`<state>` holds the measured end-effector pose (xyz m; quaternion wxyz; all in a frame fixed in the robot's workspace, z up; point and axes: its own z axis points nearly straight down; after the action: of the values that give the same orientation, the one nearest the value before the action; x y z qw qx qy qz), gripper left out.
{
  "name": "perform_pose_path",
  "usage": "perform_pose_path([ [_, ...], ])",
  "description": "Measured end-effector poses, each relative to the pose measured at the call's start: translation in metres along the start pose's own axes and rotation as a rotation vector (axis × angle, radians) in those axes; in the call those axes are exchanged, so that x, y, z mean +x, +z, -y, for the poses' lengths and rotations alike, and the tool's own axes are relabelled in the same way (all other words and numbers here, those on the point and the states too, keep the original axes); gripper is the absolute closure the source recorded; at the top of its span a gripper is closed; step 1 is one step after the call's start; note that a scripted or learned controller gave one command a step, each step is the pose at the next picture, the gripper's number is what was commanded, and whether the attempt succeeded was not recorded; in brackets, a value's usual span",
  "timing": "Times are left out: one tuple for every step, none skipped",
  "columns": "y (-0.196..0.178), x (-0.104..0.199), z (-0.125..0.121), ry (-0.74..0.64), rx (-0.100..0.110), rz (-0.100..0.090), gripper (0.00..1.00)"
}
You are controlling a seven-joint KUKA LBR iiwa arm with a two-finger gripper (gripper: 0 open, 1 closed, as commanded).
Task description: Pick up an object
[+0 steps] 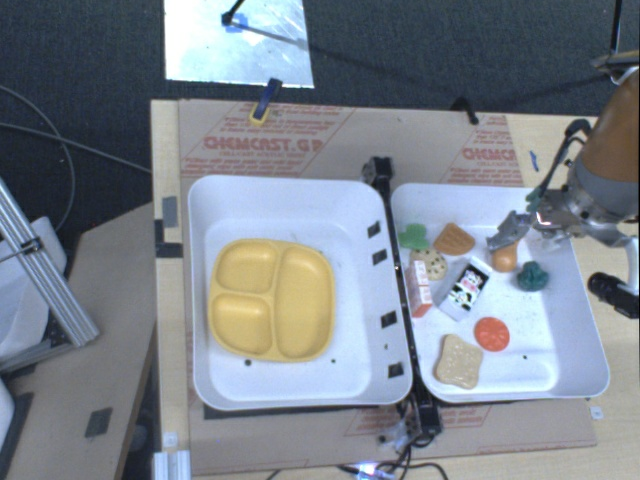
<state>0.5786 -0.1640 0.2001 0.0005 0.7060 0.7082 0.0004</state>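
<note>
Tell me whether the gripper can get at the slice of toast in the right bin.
Probably yes: the toast slice lies flat and uncovered near the bin's front edge, apart from the tomato slice, and the gripper is over the same bin.

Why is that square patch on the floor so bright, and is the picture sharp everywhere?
In the camera view, the shiny sheet throws back glare; the yellow tray is crisp and evenly lit; the gripper over the right bin looks slightly blurred.
</note>
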Motion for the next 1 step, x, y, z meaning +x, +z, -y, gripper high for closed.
perform_pose_path([
  [0.0932,0.0026,0.0981,0.006,0.014,-0.005,0.0],
])
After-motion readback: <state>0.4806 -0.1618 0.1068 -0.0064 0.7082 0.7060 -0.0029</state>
